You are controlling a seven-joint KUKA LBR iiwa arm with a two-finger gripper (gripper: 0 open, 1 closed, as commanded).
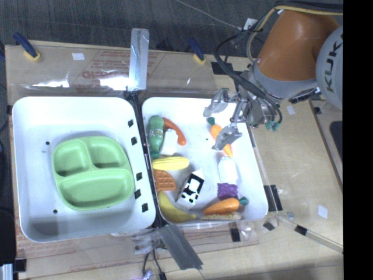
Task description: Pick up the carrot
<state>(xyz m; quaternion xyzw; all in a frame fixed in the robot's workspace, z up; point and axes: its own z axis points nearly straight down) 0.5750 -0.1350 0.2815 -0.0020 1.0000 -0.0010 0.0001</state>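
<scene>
- The gripper (222,123) is hanging over the upper right part of the right bin (247,179), its two metal fingers spread apart and holding nothing.
- A small carrot (220,136) is lying directly beneath and between those fingers, its long axis running from upper left to lower right.
- A second, larger carrot (223,205) is lying well apart toward the bin's near wall, pointing left to right, just below a purple item (228,189).
- Counted: two white bins, two carrots, one green divided plate (92,171) sitting in the left bin (29,115), one banana (172,211), one corn cob (170,163).
</scene>
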